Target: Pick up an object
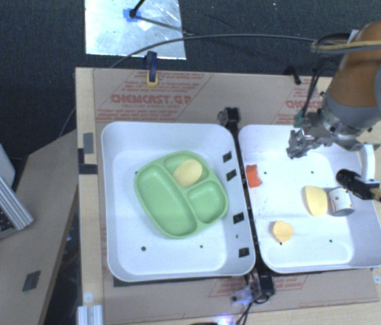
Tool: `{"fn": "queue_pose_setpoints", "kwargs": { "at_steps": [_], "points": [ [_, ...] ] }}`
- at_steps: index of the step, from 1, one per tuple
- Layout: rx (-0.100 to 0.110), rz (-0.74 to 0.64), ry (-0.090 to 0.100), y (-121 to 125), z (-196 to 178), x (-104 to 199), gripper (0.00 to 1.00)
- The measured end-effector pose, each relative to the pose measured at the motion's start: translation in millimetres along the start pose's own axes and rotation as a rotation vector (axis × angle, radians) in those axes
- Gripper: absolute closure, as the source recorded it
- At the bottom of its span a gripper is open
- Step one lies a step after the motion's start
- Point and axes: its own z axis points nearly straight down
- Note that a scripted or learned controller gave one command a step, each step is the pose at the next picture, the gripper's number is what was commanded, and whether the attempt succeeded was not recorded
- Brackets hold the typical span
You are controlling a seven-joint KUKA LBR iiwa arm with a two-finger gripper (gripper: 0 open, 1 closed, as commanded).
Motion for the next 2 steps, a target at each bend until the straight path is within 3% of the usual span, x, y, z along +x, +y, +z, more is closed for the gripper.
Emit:
{"fn": "queue_pose_setpoints", "kwargs": {
  "at_steps": [2],
  "points": [
    [-0.001,-0.001,0.001,-16,-18,109,1.00]
  ]
}}
